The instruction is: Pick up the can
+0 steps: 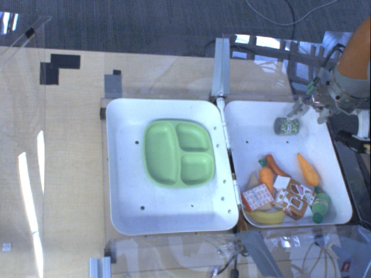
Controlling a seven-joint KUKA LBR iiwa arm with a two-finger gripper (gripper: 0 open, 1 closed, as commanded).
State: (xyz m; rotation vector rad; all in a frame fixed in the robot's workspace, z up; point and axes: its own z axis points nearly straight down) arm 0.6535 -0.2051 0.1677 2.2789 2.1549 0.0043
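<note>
Nearest to us, along the front wall of the right bin [341,216], we count one yellow banana [268,216], two small red-and-white cartons [258,197] with printing too small for us to read, one brown-patterned packet [295,200] beside them, and one green bottle [320,207] lying in the front right corner. Just behind that cluster we make out three orange carrots: one [308,169] lying apart toward the right wall, and a pair [271,171] close together above the cartons, though the pair may be a single bent piece, since they overlap in this view. The left bin [119,172] sits touching the right one along a shared metal divider, and it holds one green sectioned plate [178,153] with three compartments, lying flat near its middle. Farther back in the right bin, the can [287,125] lies on its side near the back wall, well apart from the food pile; its label is green and white, with no writing we can read. The tool [311,106] hangs just above and to the right of the can, its two fingers spread apart with nothing between them. Both bins rest on the pale wooden table [64,155].
</note>
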